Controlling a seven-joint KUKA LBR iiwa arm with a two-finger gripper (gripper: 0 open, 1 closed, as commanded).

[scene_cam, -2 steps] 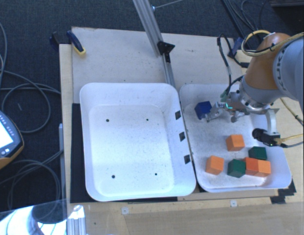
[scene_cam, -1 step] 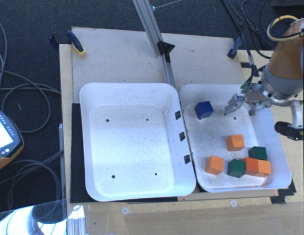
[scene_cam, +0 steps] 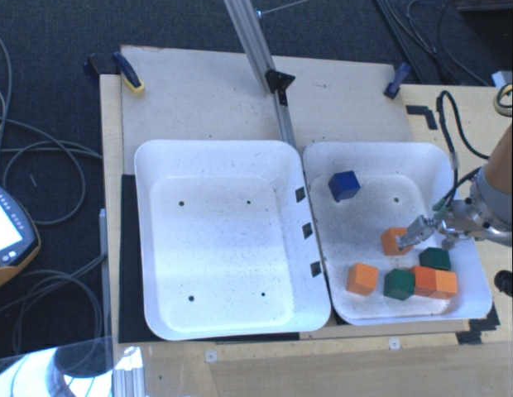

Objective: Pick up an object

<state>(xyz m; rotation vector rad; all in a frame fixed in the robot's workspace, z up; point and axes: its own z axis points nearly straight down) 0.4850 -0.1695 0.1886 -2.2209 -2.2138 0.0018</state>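
We judge the step in hand to be the closing-in on a block: the pincer reaches in from the right and sits low inside the right bin, its tip against an orange block near the bin's middle right. We cannot tell whether the pincer is wide or narrow, nor whether the block is truly between its tips, since the metal parts blur together there. If it is a grasp, the next move calls for a firm close and a straight lift clear of the neighbours; if not, a small re-centring over the block first. The right bin holds all the objects: a blue block alone toward the far side, a second orange block near the front, and a tight cluster at the front right of a green block, another green one and an orange pair touching each other. The left bin sits just beside it on the counter, the two rims meeting.
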